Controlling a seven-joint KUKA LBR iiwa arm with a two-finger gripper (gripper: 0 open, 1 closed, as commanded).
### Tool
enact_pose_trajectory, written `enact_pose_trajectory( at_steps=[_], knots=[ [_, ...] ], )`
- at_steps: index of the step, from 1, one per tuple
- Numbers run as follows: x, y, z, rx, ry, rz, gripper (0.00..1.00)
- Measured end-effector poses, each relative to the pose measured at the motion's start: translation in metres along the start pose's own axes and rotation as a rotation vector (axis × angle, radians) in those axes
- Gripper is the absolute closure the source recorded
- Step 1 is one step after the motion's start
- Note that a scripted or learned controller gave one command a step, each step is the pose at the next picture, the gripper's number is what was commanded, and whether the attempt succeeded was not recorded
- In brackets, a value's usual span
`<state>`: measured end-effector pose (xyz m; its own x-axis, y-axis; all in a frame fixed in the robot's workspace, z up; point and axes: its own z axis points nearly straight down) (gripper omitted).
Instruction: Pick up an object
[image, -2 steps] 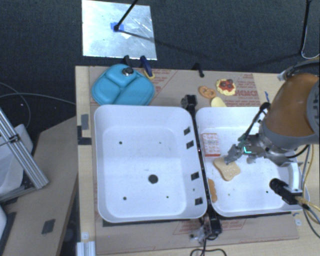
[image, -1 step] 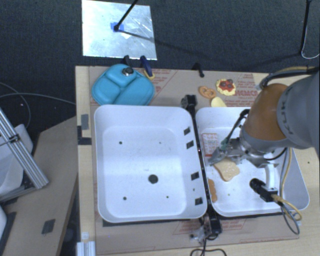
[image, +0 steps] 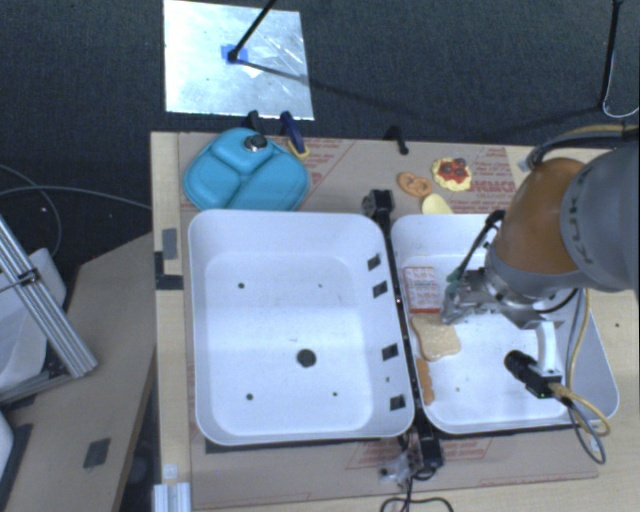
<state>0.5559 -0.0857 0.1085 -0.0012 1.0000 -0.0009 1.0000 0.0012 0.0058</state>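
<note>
Hovering low in the right bin (image: 560, 405), the tool (image: 452, 305) sits just above a tan bread-like piece (image: 438, 340) near the left wall, so it could slip against that wall.

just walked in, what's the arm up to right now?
The KUKA arm reaches in from the right and has its gripper low in the right bin, just above a tan, bread-like piece by the bin's left wall. A white and red packet lies just behind it. Nothing visibly sits between the fingers, so no pick is confirmed. The left bin holds a small dark object. A blue tray sits behind the bins.
</note>
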Motion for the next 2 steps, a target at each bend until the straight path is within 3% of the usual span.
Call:
enact_pose_trajectory(
  at_steps=[2],
  knots=[
    [0.0,0.002,-0.021,-0.005,0.0,0.0,1.0]
  ],
)
